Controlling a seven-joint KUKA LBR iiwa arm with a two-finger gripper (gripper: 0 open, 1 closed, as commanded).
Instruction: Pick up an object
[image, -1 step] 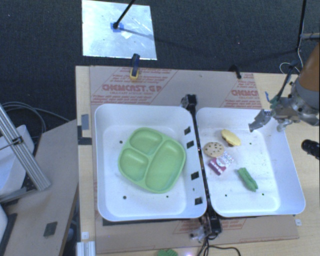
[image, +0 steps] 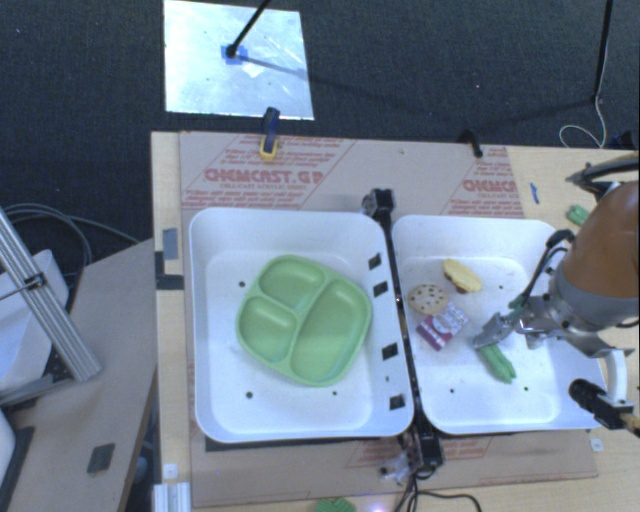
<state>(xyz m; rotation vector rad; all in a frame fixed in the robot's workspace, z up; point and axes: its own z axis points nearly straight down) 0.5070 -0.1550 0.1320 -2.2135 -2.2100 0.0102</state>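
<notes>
A: The green object, which one was it and where did it lie?

B: It was a small elongated green piece in the right bin, toward that bin's right side, lying at a slant on the white floor. Left of it lay a purple and white packet, a round speckled cookie and, farther back, a yellow piece.

A: And the surface around them?

B: The two white bins sat side by side on a board printed with red lettering, on a wooden bench. The left bin held a green divided plate. Beyond the bench the floor was dark carpet, with a shiny metal sheet lying on it at the far left.

A: How did the arm stand?

B: It reached in from the right, its orange band above the grey wrist, bent down over the right bin.

A: The gripper?

B: Its tip was just above the green object's far end, perhaps touching it. I could not tell how far the fingers were spread, nor whether anything was between them.
</notes>
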